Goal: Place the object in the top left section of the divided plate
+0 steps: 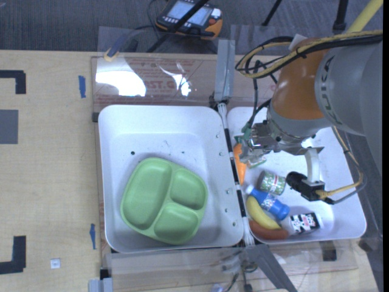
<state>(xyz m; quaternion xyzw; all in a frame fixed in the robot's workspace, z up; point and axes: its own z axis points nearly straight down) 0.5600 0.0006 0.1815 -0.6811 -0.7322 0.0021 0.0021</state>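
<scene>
Now we see the big grey arm (346, 72) with its orange band reaching down into the right bin (349, 221). Its claw (254, 146) hangs low by the wall between the two bins. The wrist hides the tips, so we cannot tell if it is clenched or let go, or if it has anything.

Just under the claw, a bit of an orange thing (240, 170) peeks out by the wall. A little below the claw lies a small can with a green label (271, 183). Below that are a blue bottle (271, 204), a yellow banana (260, 214) and a red thing (267, 231) under the banana. A small black and white box (302, 222) lies near them.

Far off to the claw's left, in the left bin (121, 126), sits the green divided plate (163, 199). We see nothing in its three parts. Both bins rest on the bench (42, 181).
</scene>
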